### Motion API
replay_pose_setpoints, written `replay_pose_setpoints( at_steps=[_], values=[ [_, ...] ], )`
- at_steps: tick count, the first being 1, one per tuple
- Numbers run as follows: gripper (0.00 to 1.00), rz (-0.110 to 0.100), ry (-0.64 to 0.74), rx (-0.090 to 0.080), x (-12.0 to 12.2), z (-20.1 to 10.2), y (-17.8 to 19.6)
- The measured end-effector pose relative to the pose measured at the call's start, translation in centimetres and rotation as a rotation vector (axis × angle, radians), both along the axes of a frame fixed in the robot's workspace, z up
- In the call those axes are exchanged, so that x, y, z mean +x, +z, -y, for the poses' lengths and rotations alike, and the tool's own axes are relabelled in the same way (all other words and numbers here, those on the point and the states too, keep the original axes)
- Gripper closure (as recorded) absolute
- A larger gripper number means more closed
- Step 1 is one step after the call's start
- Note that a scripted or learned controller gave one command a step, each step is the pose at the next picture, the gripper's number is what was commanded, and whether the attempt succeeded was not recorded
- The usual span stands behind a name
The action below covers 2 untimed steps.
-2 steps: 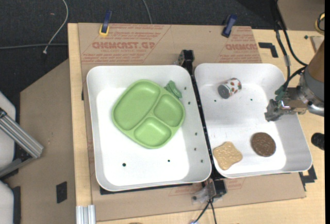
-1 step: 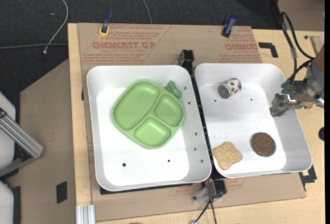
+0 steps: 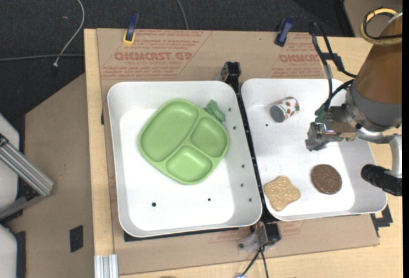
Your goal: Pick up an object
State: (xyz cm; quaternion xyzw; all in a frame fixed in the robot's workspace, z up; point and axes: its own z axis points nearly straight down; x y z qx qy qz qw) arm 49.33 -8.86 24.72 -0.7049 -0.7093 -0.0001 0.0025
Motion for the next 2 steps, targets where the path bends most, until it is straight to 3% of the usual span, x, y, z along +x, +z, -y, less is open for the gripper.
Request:
replay_pose_setpoints(
  at_steps=[2],
  values=[
    [1.00, 0.000, 0.001, 0.000, -1.1, -10.8, 0.5]
  ],
)
